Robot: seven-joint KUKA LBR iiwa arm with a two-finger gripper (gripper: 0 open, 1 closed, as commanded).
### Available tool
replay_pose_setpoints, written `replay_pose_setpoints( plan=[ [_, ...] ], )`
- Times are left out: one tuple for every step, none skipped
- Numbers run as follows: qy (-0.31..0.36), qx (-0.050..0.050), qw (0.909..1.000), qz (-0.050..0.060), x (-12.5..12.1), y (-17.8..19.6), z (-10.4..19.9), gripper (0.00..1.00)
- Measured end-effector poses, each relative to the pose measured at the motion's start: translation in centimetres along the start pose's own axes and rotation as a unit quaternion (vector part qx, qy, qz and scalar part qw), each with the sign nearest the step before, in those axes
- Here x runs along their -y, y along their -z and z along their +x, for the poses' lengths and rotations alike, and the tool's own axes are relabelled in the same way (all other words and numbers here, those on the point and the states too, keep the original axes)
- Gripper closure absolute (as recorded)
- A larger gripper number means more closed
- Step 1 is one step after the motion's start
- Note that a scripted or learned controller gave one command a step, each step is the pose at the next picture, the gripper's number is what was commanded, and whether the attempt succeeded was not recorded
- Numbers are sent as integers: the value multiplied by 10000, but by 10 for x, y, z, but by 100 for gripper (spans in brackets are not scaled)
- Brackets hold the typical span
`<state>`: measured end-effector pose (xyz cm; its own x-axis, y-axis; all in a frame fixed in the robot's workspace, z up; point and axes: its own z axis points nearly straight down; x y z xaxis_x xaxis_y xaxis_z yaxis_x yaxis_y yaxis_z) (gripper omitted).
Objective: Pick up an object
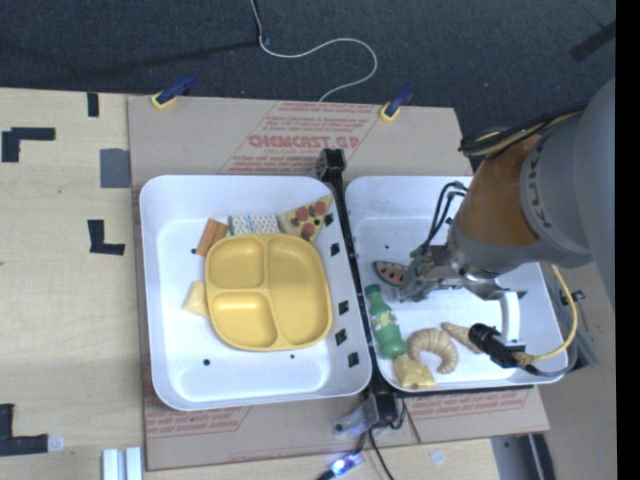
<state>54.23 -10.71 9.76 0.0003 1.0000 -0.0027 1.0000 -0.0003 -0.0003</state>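
Start at the gripper (412, 280): it sits low in the right bin (400, 218), toward that bin's left half, and you can't tell from this angle how it is set — the wrist and the orange band above it cover too much. Nothing can be seen held.

Just to its left, touching or nearly so, lies the red-and-dark slice-shaped toy (390, 271). That is your nearest candidate; its long axis runs roughly left to right across the bin, pointing at the tool rather than lying across it. In my judgement the coming move turns on that: a grasp would need the tool shifted a little left and closing across the narrow width.

Work outward from there. Below and left, the green bottle (383, 320) lies against the divider wall, long axis running up and down the view. Near it, toward the front wall, rest the croissant (432, 346) and a yellow piece (412, 372) — close together, so a grab there risks catching both.

The left bin (160, 268) holds the yellow divided plate (268, 291), well apart from the arm and a poor pick for now.
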Motion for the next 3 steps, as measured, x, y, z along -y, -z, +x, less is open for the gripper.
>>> replay_pose_setpoints(
  plan=[
    [12,-18,10000,-5,4,46,8,100],
    [8,-14,10000,-9,1,90,3,100],
    [12,-14,10000,-15,0,129,3,100]
  ],
)
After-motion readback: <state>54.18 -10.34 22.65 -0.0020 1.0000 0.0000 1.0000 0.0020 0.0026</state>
